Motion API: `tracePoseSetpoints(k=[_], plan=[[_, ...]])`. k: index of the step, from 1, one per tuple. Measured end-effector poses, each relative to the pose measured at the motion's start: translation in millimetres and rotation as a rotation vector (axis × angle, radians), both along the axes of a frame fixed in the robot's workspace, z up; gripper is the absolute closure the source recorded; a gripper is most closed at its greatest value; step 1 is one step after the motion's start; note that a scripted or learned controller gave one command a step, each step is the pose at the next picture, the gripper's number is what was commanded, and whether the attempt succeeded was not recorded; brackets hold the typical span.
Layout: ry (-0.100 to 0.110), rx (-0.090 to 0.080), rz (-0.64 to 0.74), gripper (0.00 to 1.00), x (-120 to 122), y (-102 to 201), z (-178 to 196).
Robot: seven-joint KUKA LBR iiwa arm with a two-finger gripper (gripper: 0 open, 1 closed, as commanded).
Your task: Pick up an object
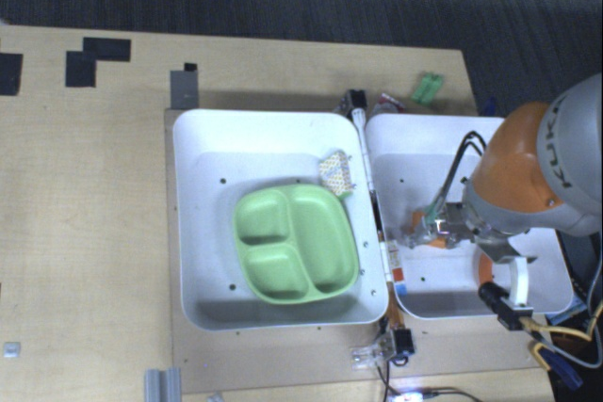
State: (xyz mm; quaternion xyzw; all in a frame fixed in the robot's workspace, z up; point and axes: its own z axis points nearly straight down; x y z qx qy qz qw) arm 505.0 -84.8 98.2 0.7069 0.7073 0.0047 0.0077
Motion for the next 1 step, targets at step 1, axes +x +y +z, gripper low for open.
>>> tracePoseSetpoints(k=[1], plan=[[0.013,0.005,0.004,1.0,-17.3,32.2,86.6]])
